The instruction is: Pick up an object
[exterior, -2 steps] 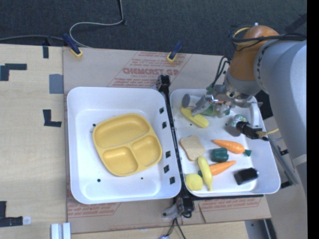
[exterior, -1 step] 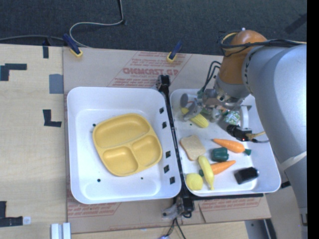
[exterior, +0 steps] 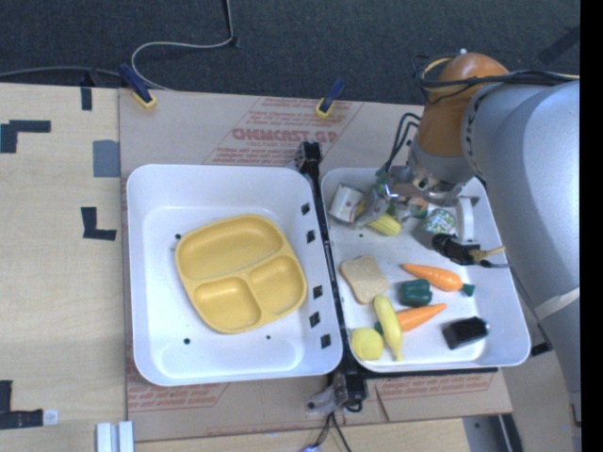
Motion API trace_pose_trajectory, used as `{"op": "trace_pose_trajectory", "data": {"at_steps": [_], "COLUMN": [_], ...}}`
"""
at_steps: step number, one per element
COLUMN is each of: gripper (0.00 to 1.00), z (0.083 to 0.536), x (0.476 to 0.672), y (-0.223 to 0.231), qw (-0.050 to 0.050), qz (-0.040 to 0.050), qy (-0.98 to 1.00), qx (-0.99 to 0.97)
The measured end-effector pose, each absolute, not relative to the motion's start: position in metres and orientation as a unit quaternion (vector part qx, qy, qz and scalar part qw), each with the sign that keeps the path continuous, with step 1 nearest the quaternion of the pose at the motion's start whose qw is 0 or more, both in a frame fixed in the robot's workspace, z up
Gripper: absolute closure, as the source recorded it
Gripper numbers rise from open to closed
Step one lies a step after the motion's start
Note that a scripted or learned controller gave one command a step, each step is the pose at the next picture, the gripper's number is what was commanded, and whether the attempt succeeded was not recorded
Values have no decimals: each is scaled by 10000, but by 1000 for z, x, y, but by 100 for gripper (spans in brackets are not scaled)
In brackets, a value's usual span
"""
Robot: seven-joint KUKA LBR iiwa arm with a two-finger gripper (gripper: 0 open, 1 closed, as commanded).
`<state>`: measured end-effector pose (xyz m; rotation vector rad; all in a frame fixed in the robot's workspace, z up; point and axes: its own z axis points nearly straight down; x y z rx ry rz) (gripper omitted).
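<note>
Grey robot arm (exterior: 528,158) reaches low into the right bin (exterior: 504,351) over a yellow toy (exterior: 384,224) — finger state unclear — so descend squarely over one item.

Two glossy white plastic bins (exterior: 151,281) sit on matt brown cardboard (exterior: 217,139); the yellow divided plate (exterior: 240,271) looks smooth plastic.

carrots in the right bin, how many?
2. One carrot lies toward the bin's right side; the other carrot lies just below it, beside the banana. The arm could hide more at the top.
</note>
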<state>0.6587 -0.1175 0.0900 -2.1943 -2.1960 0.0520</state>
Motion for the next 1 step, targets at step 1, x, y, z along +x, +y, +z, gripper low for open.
{"op": "trace_pose_trajectory", "data": {"at_steps": [1], "gripper": [100], "z": [186], "x": [648], "y": [-45], "qw": [-15], "qz": [-7], "qy": [-7077], "qx": [-7066]}}
